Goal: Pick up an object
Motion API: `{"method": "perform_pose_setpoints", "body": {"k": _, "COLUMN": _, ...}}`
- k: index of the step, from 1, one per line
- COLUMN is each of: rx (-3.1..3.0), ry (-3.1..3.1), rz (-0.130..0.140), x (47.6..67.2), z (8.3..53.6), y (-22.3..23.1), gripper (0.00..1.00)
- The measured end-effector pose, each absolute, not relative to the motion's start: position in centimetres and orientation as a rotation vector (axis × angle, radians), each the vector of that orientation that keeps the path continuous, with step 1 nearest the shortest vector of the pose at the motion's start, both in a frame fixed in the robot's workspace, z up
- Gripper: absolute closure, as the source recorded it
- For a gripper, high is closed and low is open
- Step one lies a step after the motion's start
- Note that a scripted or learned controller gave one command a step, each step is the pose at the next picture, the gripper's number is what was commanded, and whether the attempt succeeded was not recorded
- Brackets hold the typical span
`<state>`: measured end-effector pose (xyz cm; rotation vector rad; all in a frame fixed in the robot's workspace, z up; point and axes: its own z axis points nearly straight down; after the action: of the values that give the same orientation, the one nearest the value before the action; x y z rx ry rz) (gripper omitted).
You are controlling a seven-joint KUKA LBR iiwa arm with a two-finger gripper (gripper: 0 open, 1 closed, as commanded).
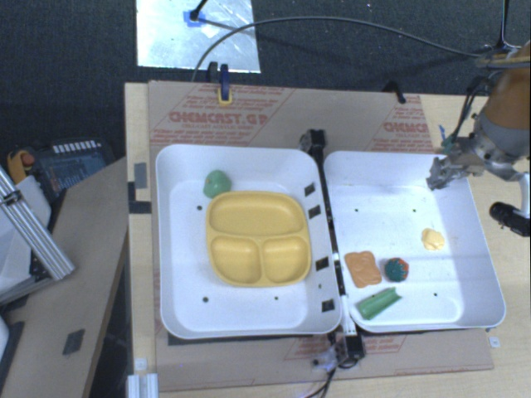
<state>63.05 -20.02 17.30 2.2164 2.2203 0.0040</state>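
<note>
two shallow white bins sit side by side: the left bin [178,305] and the right bin [473,297]. one yellow divided tray [255,237] with three compartments lies in the left bin, with one green lump [217,182] beside it. four small things lie in the right bin: one pale yellow piece [432,240], one orange piece [362,268], one red-and-teal ball [396,269], one green stick [378,303].

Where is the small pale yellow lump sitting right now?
The small pale yellow lump lies in the right white bin, toward its right side, up and right of the round red-and-green ball and below the gripper.
</note>
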Motion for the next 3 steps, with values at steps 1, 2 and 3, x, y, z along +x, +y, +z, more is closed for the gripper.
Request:
{"method": "perform_pose_setpoints", "body": {"k": 1, "rx": 2.213, "ry": 2.224, "rz": 0.004, "x": 63.8, "z": 22.0, "y": -19.4, "gripper": 1.0}}
{"method": "perform_pose_setpoints", "body": {"k": 2, "rx": 2.212, "ry": 2.225, "rz": 0.004, "x": 63.9, "z": 24.5, "y": -19.5, "gripper": 1.0}}
{"method": "perform_pose_setpoints", "body": {"k": 3, "rx": 2.213, "ry": 2.229, "rz": 0.001, "x": 63.1, "z": 25.1, "y": -14.3, "gripper": 1.0}}
